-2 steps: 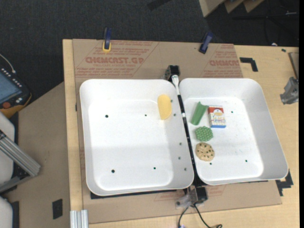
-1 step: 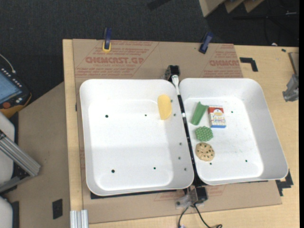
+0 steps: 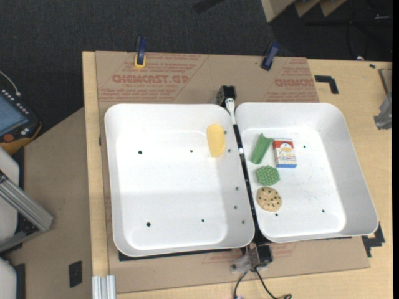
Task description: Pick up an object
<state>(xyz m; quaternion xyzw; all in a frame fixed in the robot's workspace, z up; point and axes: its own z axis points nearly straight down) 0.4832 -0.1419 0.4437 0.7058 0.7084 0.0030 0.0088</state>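
Cookie (image 3: 269, 199) sits nearest you, right bin (image 3: 349, 167), well apart from walls: your easiest pick. Descend straight over it, clear of green disc (image 3: 268, 175). Jaw state: cannot tell.

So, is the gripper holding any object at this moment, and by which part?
Nothing is seen held. The yellow piece lies in the left bin; the green stick, small box, green disc and cookie lie in the right bin.
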